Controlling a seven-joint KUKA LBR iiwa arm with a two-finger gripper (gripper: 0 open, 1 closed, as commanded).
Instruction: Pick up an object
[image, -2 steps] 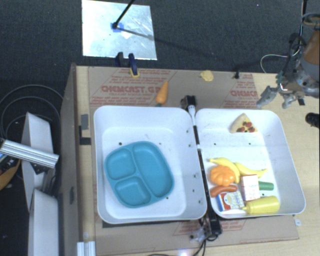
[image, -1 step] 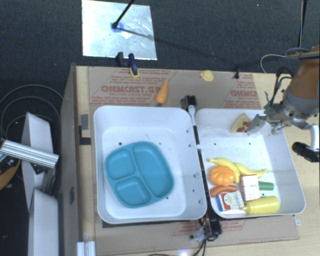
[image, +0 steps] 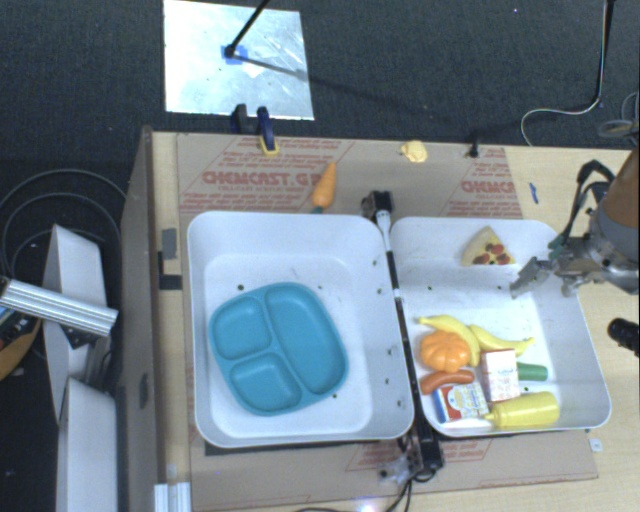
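A: Camera view, gripper (image: 535, 275)?

B: Right side, above the right bin (image: 570, 330), reaching in from the frame's right. Whether it grips anything, can't tell, too blurry.

A: Objects?

B: Pizza slice (image: 486, 247) alone at upper right, nearest the gripper. Banana (image: 470, 331), pumpkin (image: 445, 351), yellow bottle (image: 523, 409) clustered lower right, touching, likely harder picks. Blue tray (image: 278, 346) sits in the left bin (image: 215, 250).

A: Stage?

B: Approach, I'd judge; nothing visibly lifted.

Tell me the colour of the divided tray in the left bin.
The divided tray is light blue, seen plainly in the camera view, lying in the white left bin.
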